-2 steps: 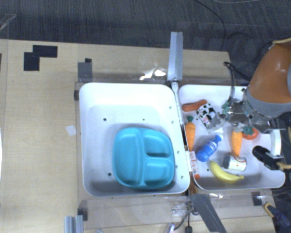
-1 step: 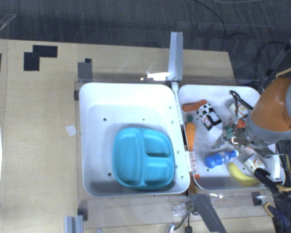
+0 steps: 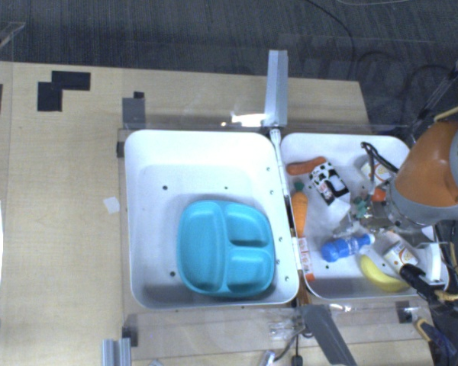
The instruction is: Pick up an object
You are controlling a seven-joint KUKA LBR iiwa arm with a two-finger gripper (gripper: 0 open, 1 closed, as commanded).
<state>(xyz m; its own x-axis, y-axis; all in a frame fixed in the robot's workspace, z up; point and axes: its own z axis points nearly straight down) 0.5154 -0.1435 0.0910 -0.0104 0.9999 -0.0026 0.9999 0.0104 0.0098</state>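
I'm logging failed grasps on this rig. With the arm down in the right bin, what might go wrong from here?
The pincer sits amid close clutter, so it may nudge the blue bottle or the banana instead of gripping either. The objects are crowded together in the right bin, so a grasp may catch two things or slip.

The bench [image 3: 53, 227] bears two white bins [image 3: 149, 204] side by side.

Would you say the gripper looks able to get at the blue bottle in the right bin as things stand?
Probably yes: the gripper hangs just above the blue bottle, whose top is bare; the banana lies close beside it.
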